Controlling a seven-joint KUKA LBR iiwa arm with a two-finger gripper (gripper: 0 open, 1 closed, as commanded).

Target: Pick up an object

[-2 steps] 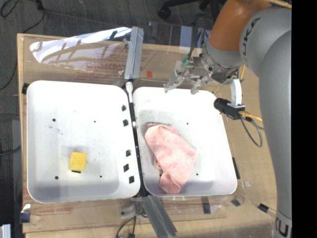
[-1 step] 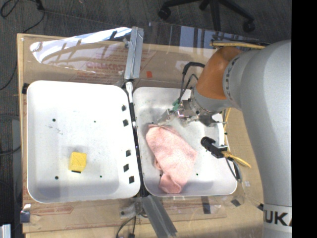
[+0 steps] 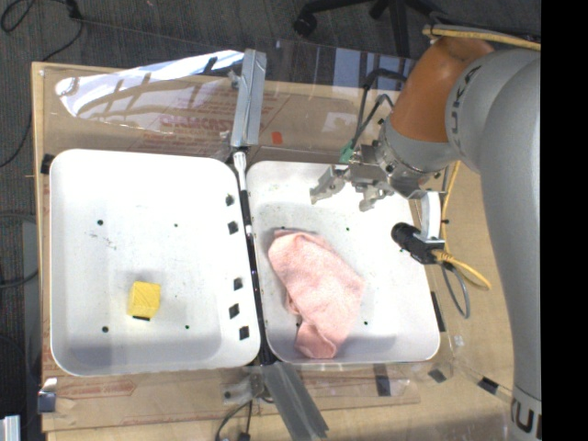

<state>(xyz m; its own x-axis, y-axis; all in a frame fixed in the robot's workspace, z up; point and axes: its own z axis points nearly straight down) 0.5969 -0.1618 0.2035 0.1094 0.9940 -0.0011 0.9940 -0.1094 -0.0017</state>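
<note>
The grey arm (image 3: 496, 108), with its orange band (image 3: 436, 85) above the wrist, reached in over the right bin (image 3: 400, 315) as its gripper (image 3: 342, 200) hung beyond the far end of the pink cloth (image 3: 317, 288), clear of the fabric and nearer the bin's back wall than the cloth was. The two fingers (image 3: 326, 186) were spread wide apart with nothing between them; from this slanted angle they appeared to hover above the white floor rather than rest on it, though the height was hard to judge. The pink cloth lay crumpled in a long heap in the right bin, its upper end close to the wall shared with the neighbouring bin and its lower end trailing toward the front rim. A small dark edge showed just behind the cloth's upper end, too little of it visible to name. Well apart from the cloth, across that shared wall, a small yellow block (image 3: 144, 299) sat alone in the left bin (image 3: 138, 200), toward the front, roughly level with the cloth's lower half. Both bins stood side by side on the wooden bench (image 3: 303, 108), which extended behind the cloth toward dark carpet, where the foot of an office chair (image 3: 386, 3) stood.
</note>
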